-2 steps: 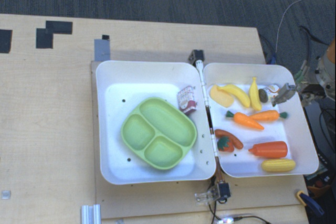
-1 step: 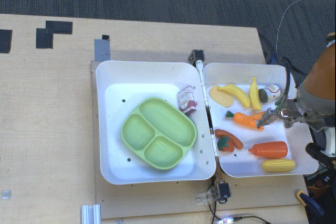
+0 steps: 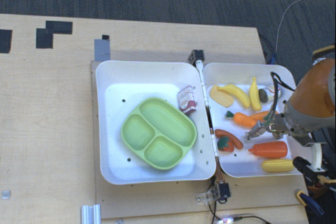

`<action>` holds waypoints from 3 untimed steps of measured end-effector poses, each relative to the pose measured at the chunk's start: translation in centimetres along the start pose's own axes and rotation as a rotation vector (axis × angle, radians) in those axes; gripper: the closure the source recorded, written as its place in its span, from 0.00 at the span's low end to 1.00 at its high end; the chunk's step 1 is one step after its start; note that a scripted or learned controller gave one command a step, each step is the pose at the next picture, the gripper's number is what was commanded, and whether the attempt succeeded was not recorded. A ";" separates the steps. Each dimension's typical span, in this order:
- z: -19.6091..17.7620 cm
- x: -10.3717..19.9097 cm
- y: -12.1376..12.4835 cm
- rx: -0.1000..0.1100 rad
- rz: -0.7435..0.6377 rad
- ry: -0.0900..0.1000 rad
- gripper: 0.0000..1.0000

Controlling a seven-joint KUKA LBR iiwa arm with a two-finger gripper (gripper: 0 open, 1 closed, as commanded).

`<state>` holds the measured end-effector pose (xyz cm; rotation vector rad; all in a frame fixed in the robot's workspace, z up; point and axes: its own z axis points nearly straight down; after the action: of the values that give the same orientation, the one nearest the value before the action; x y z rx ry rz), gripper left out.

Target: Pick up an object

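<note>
The right bin (image 3: pixel 231 168) holds several toy foods: a yellow banana (image 3: pixel 236 93), a slim yellow piece (image 3: pixel 254 93), an orange carrot (image 3: pixel 243 120), a red sausage (image 3: pixel 230 137), an orange-red piece (image 3: pixel 269 150) and a yellow piece (image 3: pixel 277 166). My gripper (image 3: pixel 262 130) hangs low over this bin, between the carrot's right end and the orange-red piece. Nothing is visibly held in it. The grey arm with its orange band (image 3: pixel 314 96) covers the bin's right side.
A green divided plate (image 3: pixel 159 134) fills much of the left bin (image 3: pixel 105 113), with a small red-and-white packet (image 3: pixel 187 98) by the dividing wall. A cable loops near the wrist. Bare bench lies to the left.
</note>
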<state>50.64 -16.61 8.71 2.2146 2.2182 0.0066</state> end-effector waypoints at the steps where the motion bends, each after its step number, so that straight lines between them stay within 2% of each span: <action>1: -1.2 0.0 0.3 -0.007 -0.001 -0.002 1.00; 2: 0.0 1.1 7.9 -0.004 -0.004 0.000 1.00; 3: 0.2 -2.0 14.1 0.015 -0.004 0.009 1.00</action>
<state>64.73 -18.57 8.60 2.2219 2.2353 -0.0007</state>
